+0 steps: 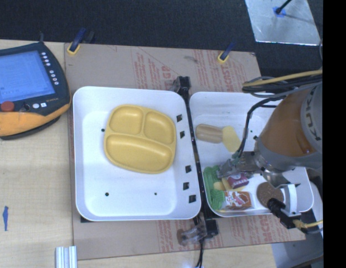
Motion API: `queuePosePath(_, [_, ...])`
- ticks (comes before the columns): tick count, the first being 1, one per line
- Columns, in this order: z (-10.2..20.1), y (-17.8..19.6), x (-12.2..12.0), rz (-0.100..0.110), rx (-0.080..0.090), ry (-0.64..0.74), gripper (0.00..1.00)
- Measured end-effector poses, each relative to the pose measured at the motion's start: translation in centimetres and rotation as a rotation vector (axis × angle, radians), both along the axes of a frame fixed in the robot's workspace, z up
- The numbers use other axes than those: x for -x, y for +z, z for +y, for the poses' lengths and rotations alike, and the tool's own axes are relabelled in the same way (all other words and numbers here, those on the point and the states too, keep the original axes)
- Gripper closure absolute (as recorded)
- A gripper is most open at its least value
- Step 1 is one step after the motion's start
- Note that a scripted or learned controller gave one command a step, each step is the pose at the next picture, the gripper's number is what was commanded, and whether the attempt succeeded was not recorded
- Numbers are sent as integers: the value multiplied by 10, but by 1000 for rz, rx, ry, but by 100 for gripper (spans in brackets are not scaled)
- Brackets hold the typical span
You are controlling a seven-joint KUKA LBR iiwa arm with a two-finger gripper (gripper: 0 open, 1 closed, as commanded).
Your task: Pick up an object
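Snack packet (238, 199) seen in right bin (217, 102), beside wooden pestle (209, 133) | pincer (235, 169) lowered over packet, finger state cannot be told | nothing judged lifted yet; grasp and lift left

Even, fairly bright light falls from overhead onto my bench, and the two white bins (83, 149) come close to washing out, their floors almost featureless. Shadows are soft and short: a faint one hugs the lower rim of the yellow divided plate (142, 138). A silvery patch (282, 13) on the dark floor at top right glares hard. The whole picture is soft and low in detail, with printing on the brown cardboard (162, 57) barely legible. My own arm (293, 130) looks smeared and blurry, its orange band bleeding into grey. The tablet screen (19, 77) glows pale blue.
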State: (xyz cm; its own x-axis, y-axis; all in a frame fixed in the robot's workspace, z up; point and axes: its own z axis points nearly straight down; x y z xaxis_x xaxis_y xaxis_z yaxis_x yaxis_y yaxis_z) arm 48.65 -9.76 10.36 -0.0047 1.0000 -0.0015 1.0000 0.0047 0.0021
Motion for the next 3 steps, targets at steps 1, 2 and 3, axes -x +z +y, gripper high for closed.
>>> queuePosePath(1, [48,94,-80,-11,-2,8,100])
queuePosePath(2, [145,143,-74,-1,-7,10,100])
queuePosePath(3, [61,139,-132,1,3,-8,100])
